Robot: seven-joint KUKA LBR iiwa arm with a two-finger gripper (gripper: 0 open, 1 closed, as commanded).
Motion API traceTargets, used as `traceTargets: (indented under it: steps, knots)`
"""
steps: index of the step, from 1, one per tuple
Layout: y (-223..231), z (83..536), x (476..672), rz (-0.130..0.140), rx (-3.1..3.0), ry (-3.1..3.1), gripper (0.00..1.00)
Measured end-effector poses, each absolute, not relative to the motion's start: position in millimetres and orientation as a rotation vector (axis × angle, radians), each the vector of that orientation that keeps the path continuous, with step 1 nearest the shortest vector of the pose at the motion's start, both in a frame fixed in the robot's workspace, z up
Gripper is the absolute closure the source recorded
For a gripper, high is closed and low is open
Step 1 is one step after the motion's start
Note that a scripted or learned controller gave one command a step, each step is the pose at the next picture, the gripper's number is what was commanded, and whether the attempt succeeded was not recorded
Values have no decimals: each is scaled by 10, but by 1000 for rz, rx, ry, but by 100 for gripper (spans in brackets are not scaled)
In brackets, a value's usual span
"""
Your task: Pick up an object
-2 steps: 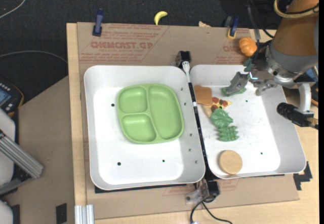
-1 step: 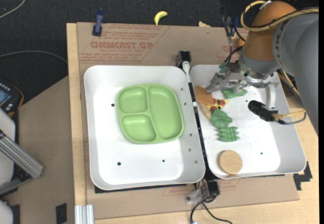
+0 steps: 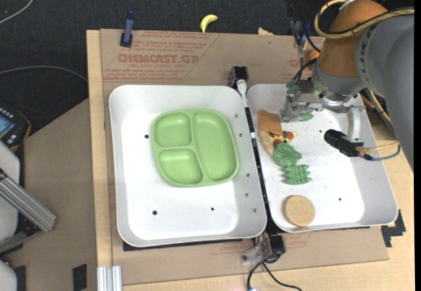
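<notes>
Status: nothing lifted yet; you have the whole pick ahead. The claw (image 3: 299, 110) hangs low over the right bin (image 3: 368, 184); whether it stands wide or narrow you cannot tell.

Just beside it, camera-left: one tan piece (image 3: 268, 124). Below: one green leafy item (image 3: 291, 164). Farther below: one round wooden disc (image 3: 299, 210). Well left: one green divided plate (image 3: 195, 147), in the left bin (image 3: 131, 151).

light: bright, even, from above | shadows: soft and short under bins (image 3: 131, 151) | glare: white bin floors near washed out | focus: slightly soft overall, arm (image 3: 388, 52) blurred at right edge
</notes>
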State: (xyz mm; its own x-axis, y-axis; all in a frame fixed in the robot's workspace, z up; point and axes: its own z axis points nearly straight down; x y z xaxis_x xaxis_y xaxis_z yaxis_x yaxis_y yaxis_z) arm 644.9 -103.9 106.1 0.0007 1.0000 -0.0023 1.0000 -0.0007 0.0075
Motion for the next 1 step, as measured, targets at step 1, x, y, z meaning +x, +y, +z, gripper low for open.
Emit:
traceTargets:
  steps: [1]
  knots:
    - [-1039, 1055, 6447, 5, 2218, 2216, 0]
